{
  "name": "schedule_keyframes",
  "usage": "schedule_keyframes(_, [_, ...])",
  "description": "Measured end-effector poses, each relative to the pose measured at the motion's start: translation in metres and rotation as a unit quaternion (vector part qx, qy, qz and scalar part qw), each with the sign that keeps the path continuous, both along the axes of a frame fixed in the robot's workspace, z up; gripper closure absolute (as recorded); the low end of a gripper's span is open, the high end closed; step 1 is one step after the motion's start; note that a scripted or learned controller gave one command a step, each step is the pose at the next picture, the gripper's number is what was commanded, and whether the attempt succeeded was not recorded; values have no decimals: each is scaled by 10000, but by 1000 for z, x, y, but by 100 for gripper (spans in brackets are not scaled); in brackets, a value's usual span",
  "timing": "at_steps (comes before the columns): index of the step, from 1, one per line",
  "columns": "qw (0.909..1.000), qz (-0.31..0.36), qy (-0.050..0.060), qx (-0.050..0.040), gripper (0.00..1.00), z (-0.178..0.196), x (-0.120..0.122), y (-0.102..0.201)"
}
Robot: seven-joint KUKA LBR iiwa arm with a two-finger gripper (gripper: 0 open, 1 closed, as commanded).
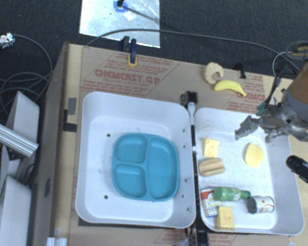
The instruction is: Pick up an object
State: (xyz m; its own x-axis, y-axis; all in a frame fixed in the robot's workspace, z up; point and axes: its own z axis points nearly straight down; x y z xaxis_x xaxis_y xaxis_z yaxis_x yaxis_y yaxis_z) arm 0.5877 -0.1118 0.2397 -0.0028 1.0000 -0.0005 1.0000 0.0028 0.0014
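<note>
A: Where is the gripper (259,128) seen?

B: It is seen above the far part of the right bin (293,212), reached in from the right. Nothing is held between its fingers; the grey fingers are seen spread apart, one toward the bin's middle, one nearer the arm.

A: And the things to be picked?

B: All are found in the right bin. The yellow round piece (254,156) is placed just below the gripper, near it but apart. The yellow cheese wedge (211,148) is set to the gripper's left, with the bread roll (211,167) just beneath it. Nearer the front, the green bottle (229,194), the small can (261,204) and a yellow block (225,217) are grouped. A blue divided plate (145,166) is laid in the left bin (99,141).

A: What is hard to make out?

B: The arm's upper part is cut off at the right edge. The can's label cannot be read. A banana (230,87) is seen beyond the bins.
</note>
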Motion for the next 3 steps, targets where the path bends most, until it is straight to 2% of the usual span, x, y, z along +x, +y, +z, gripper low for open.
schedule_keyframes(1, [10000, -7, 10, 0, 0, -86, 21, -62])
schedule_keyframes(2, [10000, -8, 2, -2, 0, -156, 15, -88])
schedule_keyframes(3, [10000, -2, -16, -8, 100, -144, 16, -88])
